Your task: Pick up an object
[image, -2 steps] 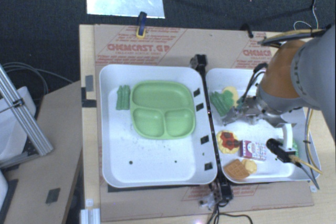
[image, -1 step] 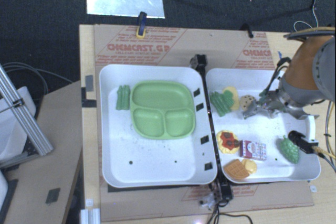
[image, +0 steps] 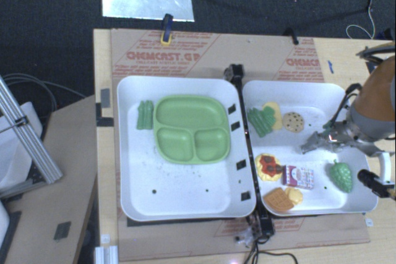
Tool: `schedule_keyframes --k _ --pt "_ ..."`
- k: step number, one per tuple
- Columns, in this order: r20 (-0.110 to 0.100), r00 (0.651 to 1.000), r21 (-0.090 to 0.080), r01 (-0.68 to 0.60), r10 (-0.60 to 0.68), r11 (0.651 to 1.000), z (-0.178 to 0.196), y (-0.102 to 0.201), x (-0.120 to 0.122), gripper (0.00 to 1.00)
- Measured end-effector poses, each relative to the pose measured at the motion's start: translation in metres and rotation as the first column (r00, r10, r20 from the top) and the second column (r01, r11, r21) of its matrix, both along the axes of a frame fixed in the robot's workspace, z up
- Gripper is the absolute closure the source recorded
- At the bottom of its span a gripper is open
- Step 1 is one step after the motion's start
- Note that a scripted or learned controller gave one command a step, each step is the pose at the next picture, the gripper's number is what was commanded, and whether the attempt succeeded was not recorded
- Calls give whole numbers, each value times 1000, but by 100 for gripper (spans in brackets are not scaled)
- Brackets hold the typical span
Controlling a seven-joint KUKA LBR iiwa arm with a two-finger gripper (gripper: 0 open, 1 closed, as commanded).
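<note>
Partly cut off, the end effector (image: 317, 142) hovers over the right bin (image: 322, 93).

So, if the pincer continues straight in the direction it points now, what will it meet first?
The pincer points toward the view's left, over the right bin. Straight on, it would probably first meet the bin's bare floor, between the cookie and the pizza slice. Depth is unclear from above, so this is uncertain.
</note>
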State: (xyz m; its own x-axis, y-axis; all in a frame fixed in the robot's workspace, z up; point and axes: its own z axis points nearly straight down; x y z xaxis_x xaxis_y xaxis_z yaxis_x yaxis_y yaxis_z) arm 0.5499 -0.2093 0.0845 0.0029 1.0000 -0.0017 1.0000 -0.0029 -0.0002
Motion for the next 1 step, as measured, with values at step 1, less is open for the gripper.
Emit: schedule_keyframes --k 1 --pt "4 1000 0 -7 7 1000 11 2 3 100"
